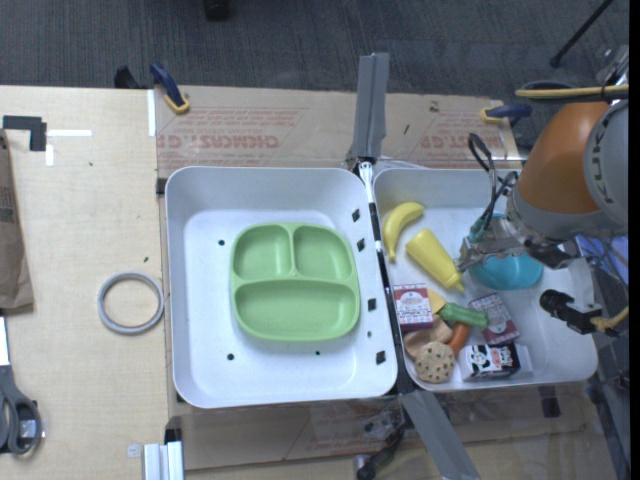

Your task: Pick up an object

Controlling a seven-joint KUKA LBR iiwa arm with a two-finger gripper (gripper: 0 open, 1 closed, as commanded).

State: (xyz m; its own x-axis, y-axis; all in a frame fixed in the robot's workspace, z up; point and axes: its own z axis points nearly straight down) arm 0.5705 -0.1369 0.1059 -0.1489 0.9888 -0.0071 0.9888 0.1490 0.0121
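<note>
In the camera view, the gripper [478, 253] is seen lowered into the right bin [560, 368], just beside the teal bowl [508, 270] and close to the wide end of the yellow bottle [435, 258]; whether it is released or clenched cannot be told, since its tip is masked by the wrist and cabling, and nothing is seen held by it. A failed grasp is judged likely if the closing is made where the bowl rim and the bottle crowd together: one could be pushed aside or only clipped at its edge, and a smooth rounded body would be apt to slip out on lifting. Cables hanging by the wrist could also catch on neighbouring items. The right bin is packed: beyond the bowl, toward the divider, a banana [399, 224] lies above the bottle; nearer the camera from the bowl are found a small red-and-white box [411, 305], a green and orange vegetable toy [460, 318], a cookie [433, 363], a milk carton [492, 359] and a pink packet [493, 313]. The left bin [200, 368], on the far side of the divider from the bowl, is occupied by a green divided plate [295, 281].
</note>
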